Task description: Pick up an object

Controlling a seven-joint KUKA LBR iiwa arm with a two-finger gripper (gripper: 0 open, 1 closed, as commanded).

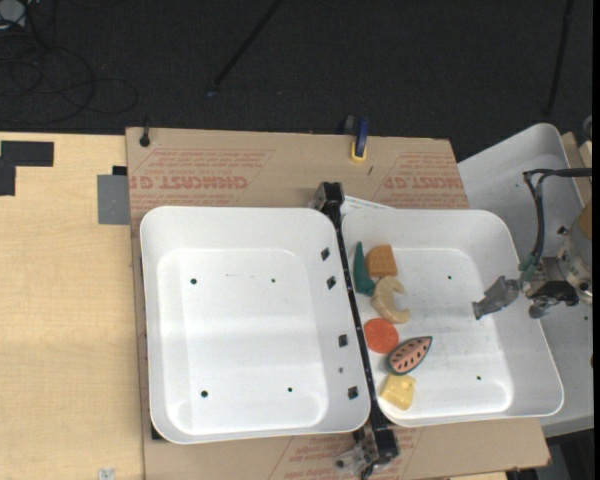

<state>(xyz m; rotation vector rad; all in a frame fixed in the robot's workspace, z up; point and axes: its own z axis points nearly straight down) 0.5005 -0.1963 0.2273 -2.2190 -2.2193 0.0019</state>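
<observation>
I read this as the approach step: my jaws (pixel 490 299), whose spread I cannot tell, hover in the right bin (pixel 500 393) at 3 o'clock from the orange disc (pixel 381 336), needing leftward travel.

Both shallow white bins, the left bin (pixel 170 268) and the right bin (pixel 520 368), look like smooth moulded plastic with a soft sheen, and they rest on a matt brown cardboard sheet (pixel 280 163) printed with faded red lettering. The desk (pixel 50 318) beneath has a pale wood-grain finish, flat and dull, while the floor (pixel 280 48) behind looks like dark, rough carpet. Among the small items, the orange block (pixel 382 261) seems porous like sponge, the red disc (pixel 381 335) smooth and matt, and the end effector (pixel 495 298) is dull grey metal.
</observation>
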